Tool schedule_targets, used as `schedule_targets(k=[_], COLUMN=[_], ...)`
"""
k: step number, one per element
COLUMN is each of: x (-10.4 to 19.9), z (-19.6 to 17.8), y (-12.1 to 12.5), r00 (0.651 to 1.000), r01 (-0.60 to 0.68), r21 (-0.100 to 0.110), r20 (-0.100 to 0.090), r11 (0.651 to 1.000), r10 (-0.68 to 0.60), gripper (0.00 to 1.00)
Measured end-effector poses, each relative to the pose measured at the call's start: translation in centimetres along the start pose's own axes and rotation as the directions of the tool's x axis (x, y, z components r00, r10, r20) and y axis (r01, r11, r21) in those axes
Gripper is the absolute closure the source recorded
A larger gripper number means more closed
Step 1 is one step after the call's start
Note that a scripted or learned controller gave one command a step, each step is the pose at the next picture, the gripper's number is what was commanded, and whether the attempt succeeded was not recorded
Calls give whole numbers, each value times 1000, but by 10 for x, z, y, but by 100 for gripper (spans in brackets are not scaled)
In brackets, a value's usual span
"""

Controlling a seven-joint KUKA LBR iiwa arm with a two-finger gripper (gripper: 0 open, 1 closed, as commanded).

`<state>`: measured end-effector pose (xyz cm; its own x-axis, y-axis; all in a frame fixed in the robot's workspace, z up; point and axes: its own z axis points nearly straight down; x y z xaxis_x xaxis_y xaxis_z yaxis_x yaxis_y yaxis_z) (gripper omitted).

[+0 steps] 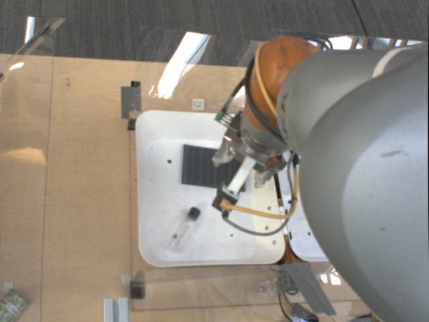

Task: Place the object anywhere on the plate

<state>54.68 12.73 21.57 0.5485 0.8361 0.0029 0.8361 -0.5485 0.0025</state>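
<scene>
**Hand hanging over the plate's right edge, vial lying apart**

The hand is hanging above the left bin, sitting over the right edge of the dark plate. The wrist and its fittings are covering it from above, so I cannot tell whether it is open or closed, and nothing is showing as gripped in it. Above the hand, the orange band is bulging out, and the grey arm is reaching in from the right and taking up much of that side.

The dark plate is lying flat on the bin floor as a charcoal rectangle in the upper middle of the left bin, with its right part passing under the hand. The clear vial, a small see-through tube with a black cap, is lying on its side toward the bin's lower left, with the cap pointing up and to the right. It is resting on bare white floor, well apart from the plate and clear of the hand.

The right bin is peeking out from beneath the arm, just beside the left one. Both are sitting on the pale wooden table.
</scene>
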Motion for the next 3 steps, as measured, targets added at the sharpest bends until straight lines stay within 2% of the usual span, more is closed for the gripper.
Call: schedule_targets(k=[1,2,3], x=[2,40,58], z=[-9,67,125], y=[-1,-73,-106], r00=[1000,998,961], r01=[9,58,-278], r21=[1,5,-1], r20=[1,3,-6], r11=[1000,998,961], r10=[-9,-58,278], gripper=[100,100,100])
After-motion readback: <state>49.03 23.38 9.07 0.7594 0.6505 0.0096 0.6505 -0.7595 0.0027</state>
